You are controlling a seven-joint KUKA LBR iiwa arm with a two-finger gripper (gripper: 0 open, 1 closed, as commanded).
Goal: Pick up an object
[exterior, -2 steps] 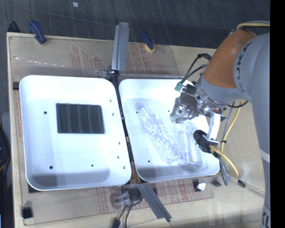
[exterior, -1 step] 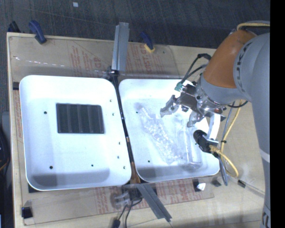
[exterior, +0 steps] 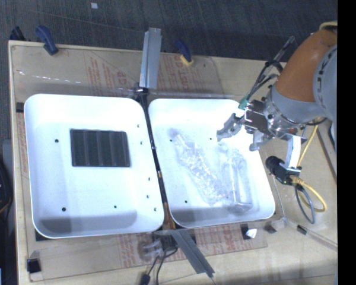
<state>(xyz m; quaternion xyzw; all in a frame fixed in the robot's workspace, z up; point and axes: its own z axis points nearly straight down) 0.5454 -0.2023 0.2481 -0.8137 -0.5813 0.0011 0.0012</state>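
Note:
In the right bin [exterior: 184,215] lie two clear plastic things. One is a crumpled transparent wrapper [exterior: 196,165] near the bin's middle, and the other looks like a clear plastic bottle [exterior: 236,180] toward the right wall. A dark grey ribbed rectangular block [exterior: 99,148] rests flat in the left bin [exterior: 77,218]. My gripper [exterior: 242,134] hovers over the upper right part of the right bin, above and just beyond the bottle's far end. Its fingers [exterior: 227,127] are spread open, with nothing between them.
A metal bar [exterior: 149,58] runs up from the seam between the bins, and another bar [exterior: 193,257] lies at the front. Blue clamps [exterior: 47,40] sit on the bench's far edge. Cables and a black connector [exterior: 282,170] hang by the right bin's right wall.

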